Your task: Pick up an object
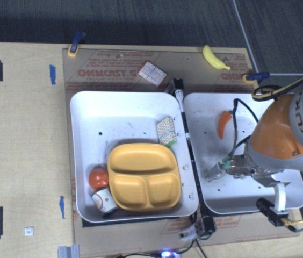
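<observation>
Reaching low into the right bin (296, 195), the gripper (214, 172) hangs beside an orange carrot-like piece (224, 123), apparently seeking a pick. Its fingers' state cannot be told.

Arm (294, 138) bulky, rounded, grey shell with broad orange band above wrist. Dark lettering, partly cut off, on grey casing at right. Black cables loop over orange band from far side; yellowish cable beside them. Gripper (216, 171) small, metallic grey, greenish spot at base. White-and-black bracket hangs on near side.
</observation>
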Controlling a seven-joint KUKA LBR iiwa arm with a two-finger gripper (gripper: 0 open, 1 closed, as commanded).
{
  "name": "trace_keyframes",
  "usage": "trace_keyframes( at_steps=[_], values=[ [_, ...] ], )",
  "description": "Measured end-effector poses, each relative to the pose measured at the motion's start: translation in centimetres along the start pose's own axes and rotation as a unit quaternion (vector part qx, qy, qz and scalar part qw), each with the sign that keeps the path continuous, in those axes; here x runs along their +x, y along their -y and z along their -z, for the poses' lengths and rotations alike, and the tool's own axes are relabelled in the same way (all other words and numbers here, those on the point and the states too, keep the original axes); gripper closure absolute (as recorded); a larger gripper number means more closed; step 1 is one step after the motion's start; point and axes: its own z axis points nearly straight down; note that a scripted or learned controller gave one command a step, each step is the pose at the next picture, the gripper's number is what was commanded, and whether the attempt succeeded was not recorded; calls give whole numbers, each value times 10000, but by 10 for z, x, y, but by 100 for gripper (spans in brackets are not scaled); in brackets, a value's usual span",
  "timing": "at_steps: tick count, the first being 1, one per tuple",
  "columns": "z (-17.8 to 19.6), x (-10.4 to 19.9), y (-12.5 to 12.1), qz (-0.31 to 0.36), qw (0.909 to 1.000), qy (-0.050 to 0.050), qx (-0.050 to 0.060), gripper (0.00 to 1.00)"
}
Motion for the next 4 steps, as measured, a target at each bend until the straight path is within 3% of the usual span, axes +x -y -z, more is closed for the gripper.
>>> trace_keyframes(
  at_steps=[4],
  values=[
    [0, 0, 0, 3, 10000, -1, 1, 0]
  ],
)
